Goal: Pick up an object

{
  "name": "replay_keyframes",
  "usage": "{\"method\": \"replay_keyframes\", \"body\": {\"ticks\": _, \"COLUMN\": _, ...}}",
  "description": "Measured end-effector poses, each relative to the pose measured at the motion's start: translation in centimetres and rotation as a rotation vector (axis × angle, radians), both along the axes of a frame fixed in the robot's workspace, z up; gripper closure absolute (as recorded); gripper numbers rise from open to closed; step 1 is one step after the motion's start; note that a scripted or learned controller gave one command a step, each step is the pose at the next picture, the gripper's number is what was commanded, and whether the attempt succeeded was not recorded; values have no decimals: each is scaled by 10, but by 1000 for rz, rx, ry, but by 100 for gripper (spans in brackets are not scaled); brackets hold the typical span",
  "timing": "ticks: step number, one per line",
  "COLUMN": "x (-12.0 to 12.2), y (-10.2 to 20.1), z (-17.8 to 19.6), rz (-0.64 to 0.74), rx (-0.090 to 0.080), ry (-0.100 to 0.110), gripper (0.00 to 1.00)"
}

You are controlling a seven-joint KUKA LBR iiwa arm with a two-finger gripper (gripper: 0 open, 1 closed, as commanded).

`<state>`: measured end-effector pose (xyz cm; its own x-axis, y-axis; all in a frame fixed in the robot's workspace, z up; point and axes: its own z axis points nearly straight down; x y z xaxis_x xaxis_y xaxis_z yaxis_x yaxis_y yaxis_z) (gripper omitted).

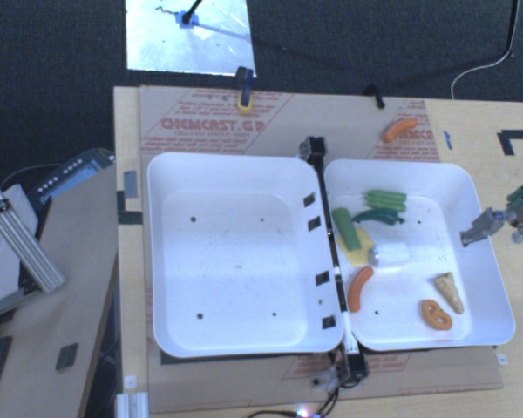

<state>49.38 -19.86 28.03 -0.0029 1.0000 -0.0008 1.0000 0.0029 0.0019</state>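
1. White plastic all over – two shallow white bins side by side on the wooden bench, the left-hand bin (235, 259) and the right-hand bin (484, 307) next to it.
2. The right one has the toys: a green bean-pod piece (384, 199) near the back, a dark green curved pepper (379, 218) just in front of it, a corn cob with green husk (348, 234) by the divider, a pale white cylinder (390, 253), an orange sausage (359, 288), a tan wedge (450, 293) and a brown pretzel (436, 314) at the front.
3. Another orange sausage (401, 130) lies outside on the board behind the bins.
4. The grey two-finger gripper (476, 232) sits over the right rim – honestly can't tell how it's set, and nothing is visibly in it.
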Motion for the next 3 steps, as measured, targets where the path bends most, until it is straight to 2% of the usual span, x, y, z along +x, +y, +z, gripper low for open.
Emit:
{"method": "replay_keyframes", "body": {"ticks": 1, "x": 7, "y": 34, "z": -143, "rz": 3, "rx": 6, "ry": 13, "gripper": 0}}
{"method": "replay_keyframes", "body": {"ticks": 2, "x": -6, "y": 108, "z": -195, "rz": 0, "rx": -4, "ry": -6, "gripper": 0}}
{"method": "replay_keyframes", "body": {"ticks": 3, "x": 65, "y": 105, "z": -195, "rz": 3, "rx": -1, "ry": -6, "gripper": 0}}
